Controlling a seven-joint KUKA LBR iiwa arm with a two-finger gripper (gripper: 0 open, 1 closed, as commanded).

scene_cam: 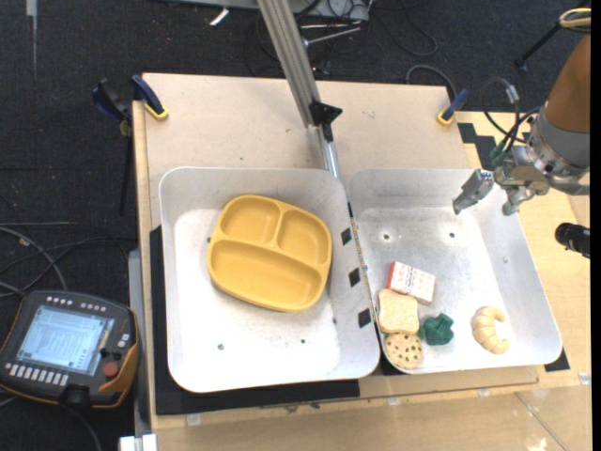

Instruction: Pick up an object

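Floor: dark carpet, cables trailing across it (top and left).
Bench: pale board, clamps at its far corners.
Left foreground: teach pendant, screen lit.

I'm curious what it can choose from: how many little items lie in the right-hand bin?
5, all near its front edge: a pink-and-white packet, a bread slice just below it, a dotted cookie at the front, a green piece beside them, and a croissant farthest right.

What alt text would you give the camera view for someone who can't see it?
The gripper hangs open over the right bin's far edge, holding nothing. Near that bin's front lie a croissant, green toy, toast, cookie and small box; the left bin holds a yellow divided plate.
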